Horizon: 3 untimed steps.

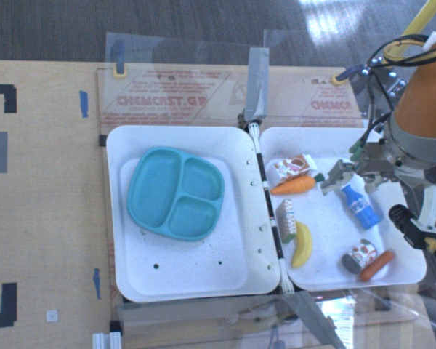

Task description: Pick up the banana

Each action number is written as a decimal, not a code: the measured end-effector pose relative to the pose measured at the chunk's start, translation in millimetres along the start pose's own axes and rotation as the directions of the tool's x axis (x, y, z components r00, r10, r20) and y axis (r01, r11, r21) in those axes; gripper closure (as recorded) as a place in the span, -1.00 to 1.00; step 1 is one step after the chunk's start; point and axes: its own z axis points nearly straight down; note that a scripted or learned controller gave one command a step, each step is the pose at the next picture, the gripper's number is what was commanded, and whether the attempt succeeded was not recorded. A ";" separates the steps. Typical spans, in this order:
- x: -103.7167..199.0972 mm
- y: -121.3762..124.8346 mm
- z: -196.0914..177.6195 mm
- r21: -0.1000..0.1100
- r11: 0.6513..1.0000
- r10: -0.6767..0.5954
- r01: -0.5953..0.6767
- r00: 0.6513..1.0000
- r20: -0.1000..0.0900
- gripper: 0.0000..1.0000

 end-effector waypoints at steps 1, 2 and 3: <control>-4.2 -39.7 140.5 0.000 1.000 -0.028 0.028 1.000 0.000 -1.00; -0.4 -34.6 169.9 -0.006 0.968 -0.251 0.251 0.968 0.000 -1.00; -2.4 -32.9 159.2 -0.013 0.969 -0.246 0.246 0.969 0.003 1.00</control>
